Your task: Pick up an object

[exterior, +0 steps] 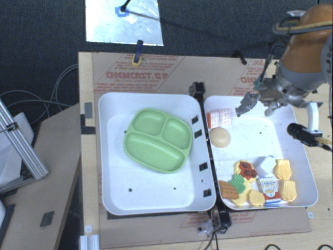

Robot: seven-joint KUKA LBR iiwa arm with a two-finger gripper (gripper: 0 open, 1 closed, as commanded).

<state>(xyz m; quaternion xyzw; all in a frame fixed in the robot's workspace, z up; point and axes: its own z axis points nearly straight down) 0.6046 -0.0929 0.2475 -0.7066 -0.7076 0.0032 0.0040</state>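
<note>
My gripper (258, 107) hangs over the back part of the right bin (297, 155), open, with nothing between its fingers (244, 106). Just left of it lies a small red-and-white carton (219, 118), and a beige round bun (219, 138) sits in front of that. Several toy foods are heaped in the bin's front corner: a pizza slice (245, 169), a white block (265, 165), yellow pieces (283, 169) and a red-and-white packet (268, 186).
A green divided plate (157, 140) lies in the left bin (114, 191). Black clips (203, 166) line the wall between the bins. A black fitting (302, 133) juts over the right bin's right rim.
</note>
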